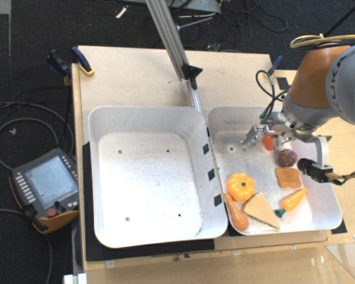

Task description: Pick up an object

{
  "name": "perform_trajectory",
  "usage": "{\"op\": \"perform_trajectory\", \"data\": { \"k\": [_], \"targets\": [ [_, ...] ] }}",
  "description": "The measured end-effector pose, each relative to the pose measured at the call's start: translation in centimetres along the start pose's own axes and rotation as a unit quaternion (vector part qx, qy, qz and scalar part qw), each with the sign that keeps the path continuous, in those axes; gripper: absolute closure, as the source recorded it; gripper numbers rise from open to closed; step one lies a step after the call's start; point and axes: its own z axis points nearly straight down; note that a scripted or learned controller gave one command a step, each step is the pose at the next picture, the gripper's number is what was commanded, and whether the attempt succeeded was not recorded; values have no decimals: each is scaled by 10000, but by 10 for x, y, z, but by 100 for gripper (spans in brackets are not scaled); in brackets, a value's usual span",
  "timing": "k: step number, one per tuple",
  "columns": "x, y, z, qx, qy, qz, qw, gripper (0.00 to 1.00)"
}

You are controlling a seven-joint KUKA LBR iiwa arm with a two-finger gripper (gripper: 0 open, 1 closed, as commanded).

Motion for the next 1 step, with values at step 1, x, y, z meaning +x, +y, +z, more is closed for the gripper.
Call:
{"op": "perform_trajectory", "data": {
  "k": [1],
  "targets": [
    [1, -1, 54, 1, 2, -2, 10000, 0]
  ]
}}
